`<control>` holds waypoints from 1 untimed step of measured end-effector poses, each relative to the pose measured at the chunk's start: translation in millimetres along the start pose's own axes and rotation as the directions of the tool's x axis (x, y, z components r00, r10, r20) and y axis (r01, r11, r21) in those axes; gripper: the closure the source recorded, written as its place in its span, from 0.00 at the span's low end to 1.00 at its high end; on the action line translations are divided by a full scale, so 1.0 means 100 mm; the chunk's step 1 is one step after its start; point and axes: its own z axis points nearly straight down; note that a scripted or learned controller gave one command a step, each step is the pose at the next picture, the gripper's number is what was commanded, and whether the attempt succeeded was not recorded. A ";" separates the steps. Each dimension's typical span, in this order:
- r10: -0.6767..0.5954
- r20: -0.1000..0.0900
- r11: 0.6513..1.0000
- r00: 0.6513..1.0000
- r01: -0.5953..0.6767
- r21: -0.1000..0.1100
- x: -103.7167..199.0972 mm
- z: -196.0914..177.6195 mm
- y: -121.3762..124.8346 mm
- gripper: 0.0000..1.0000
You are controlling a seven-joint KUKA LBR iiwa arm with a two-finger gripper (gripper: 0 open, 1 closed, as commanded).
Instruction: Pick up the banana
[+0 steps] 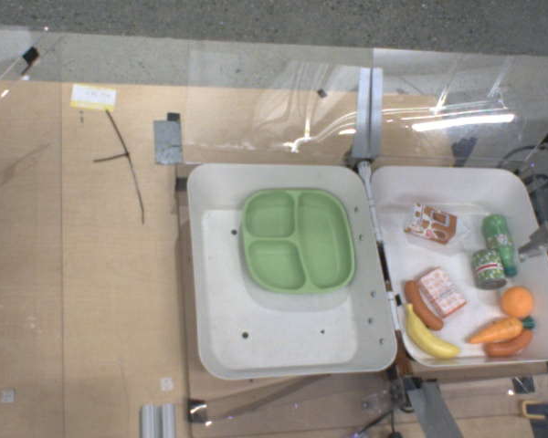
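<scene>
Left bin (210,336) — green divided tray (299,240) upper centre, bare floor below. Right bin (393,199) — crowded; banana (429,334) lies at its lower-left corner, touching a sausage (422,305). Gripper (541,239) at the right edge; finger opening cannot be determined.

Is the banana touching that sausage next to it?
Touching. The camera view shows the banana lying against the sausage along its upper side, with no bin floor visible between them.
</scene>
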 end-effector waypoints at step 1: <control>0.022 -0.001 1.000 1.000 -0.022 0.002 0.53 0.82 -0.47 0.00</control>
